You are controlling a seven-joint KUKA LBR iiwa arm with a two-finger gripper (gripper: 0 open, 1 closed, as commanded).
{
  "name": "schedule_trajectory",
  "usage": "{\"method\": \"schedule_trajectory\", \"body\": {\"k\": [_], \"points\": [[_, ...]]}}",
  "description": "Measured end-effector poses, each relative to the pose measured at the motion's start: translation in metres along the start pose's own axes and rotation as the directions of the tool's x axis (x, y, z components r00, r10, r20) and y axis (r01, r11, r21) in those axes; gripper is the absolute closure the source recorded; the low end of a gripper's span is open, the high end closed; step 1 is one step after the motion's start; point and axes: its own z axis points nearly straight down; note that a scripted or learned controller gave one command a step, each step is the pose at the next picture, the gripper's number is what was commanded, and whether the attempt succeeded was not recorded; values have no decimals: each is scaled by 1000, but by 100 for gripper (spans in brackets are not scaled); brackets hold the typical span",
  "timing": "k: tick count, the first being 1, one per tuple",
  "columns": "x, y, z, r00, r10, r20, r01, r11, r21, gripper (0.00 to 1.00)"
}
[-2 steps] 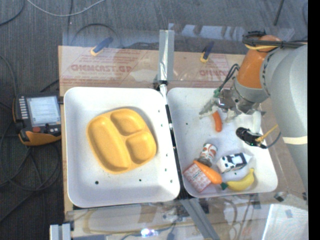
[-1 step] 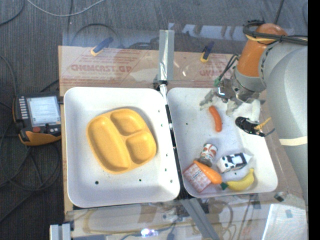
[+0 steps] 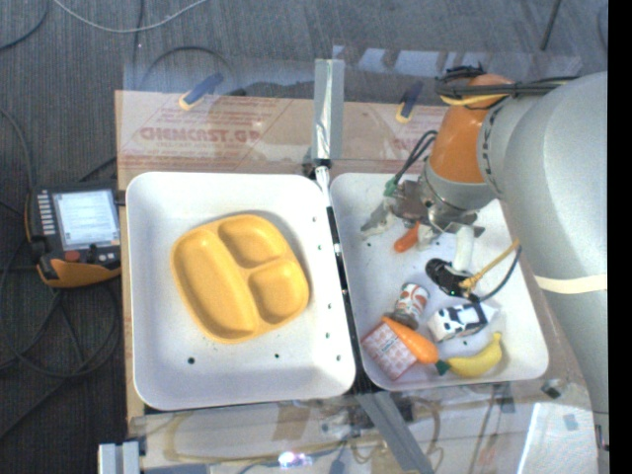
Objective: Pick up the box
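Box [image 3: 388, 350] in right bin's [image 3: 370, 255] front corner, touching carrot [image 3: 412, 341].

The arm [image 3: 558, 196] is a thick, rounded tube of pale grey with a smooth, faintly glossy shell and a thin cream line across its lower part. An orange band [image 3: 464, 151] rings it above the wrist, with a dark joint ring at its top edge. Black cables [image 3: 509, 85] run over the band, and more loop beside the grey metal wrist [image 3: 444, 205].

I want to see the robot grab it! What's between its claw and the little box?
In the camera view, a bare white stretch of the right bin floor separates the gripper from the box; a small can sits just right of that line.
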Motion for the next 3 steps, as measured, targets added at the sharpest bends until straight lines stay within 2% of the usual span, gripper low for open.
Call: {"method": "schedule_trajectory", "body": {"k": [1,2,3], "points": [[-3,-10,0,1000,20,0,-20,1000,-5,0],[-4,-15,-1,995,-95,1,95,995,-6,0],[-45,-38,-1,990,-138,-3,138,990,-5,0]]}}
